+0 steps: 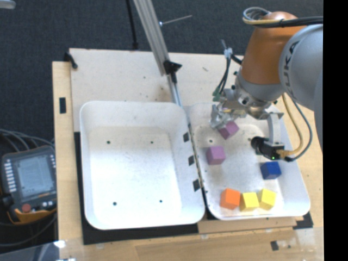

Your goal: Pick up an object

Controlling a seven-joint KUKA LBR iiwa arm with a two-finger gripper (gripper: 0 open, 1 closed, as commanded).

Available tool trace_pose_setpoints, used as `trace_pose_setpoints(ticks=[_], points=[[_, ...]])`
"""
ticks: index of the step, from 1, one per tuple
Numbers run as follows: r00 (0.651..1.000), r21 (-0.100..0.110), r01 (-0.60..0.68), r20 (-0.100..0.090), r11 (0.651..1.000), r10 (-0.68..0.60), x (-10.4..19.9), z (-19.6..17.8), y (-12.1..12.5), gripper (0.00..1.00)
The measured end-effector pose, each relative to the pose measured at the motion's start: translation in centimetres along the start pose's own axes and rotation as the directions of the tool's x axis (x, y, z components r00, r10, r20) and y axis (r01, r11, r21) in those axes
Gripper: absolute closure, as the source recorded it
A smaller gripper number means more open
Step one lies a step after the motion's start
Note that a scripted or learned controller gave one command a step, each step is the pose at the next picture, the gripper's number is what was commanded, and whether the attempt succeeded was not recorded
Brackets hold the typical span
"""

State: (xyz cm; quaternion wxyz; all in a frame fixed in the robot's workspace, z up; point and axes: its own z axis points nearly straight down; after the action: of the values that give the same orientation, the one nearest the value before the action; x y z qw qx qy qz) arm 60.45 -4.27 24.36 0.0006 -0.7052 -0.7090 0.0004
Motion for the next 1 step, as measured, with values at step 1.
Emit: trace_pose_setpoints(ticks=[1], points=[[1.000, -0.001, 0.002, -0.001, 1.000, -0.002, 5.56, 0.04, -1.43, 1.00]])
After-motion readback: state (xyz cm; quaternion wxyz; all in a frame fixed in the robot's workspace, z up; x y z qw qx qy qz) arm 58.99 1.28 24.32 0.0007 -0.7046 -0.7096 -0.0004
